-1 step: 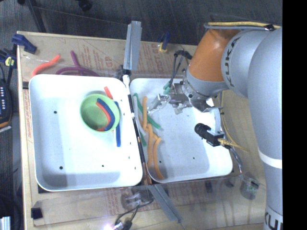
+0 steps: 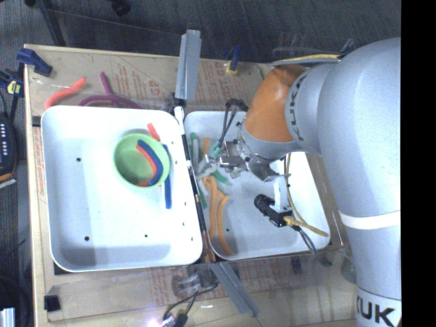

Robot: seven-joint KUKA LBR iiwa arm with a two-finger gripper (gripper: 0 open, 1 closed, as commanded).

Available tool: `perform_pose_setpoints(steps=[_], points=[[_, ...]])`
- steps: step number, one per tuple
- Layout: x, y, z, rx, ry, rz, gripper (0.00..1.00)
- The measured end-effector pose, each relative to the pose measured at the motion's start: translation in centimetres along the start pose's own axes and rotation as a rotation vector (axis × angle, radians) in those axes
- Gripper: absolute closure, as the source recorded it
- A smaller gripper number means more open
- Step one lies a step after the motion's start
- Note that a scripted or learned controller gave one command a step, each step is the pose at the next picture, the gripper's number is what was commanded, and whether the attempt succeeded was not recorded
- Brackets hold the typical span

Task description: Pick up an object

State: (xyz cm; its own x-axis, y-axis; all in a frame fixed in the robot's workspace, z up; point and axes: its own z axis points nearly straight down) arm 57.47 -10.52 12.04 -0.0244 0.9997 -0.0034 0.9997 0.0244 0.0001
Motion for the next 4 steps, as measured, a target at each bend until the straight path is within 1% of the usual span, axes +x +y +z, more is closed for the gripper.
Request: perform_pose_setpoints(steps=[1, 2, 3, 4], points=[[-0.6, -1.8, 2.2, -0.015, -0.012, -0.029, 0.00], [-0.3, -1.8, 1.3, -0.009, -0.006, -0.038, 1.00], [-0.5, -1.8, 1.2, -0.011, -0.010, -0.036, 0.00], [-0.4, -1.8, 0.3, -0.008, -0.010, -0.042, 1.00]])
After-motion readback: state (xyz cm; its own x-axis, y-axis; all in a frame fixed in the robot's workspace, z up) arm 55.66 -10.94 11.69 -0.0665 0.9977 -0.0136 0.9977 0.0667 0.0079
